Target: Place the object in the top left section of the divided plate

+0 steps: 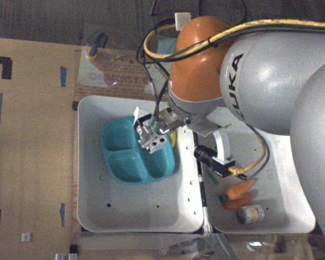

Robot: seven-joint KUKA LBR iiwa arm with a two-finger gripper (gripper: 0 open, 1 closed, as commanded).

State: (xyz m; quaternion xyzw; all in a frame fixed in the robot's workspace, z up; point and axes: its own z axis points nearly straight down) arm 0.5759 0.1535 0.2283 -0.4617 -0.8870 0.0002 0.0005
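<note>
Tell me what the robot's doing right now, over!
Gripper low over the teal divided plate, upper right part. Grip state unclear. Carrot and small can in the right bin. Nothing blocking the plate.

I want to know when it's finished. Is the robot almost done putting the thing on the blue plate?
Partway. Done: the gripper is above the divided plate in the left bin. In hand: I can't tell if it holds anything. Left: nothing visibly lies in the plate's sections.
</note>
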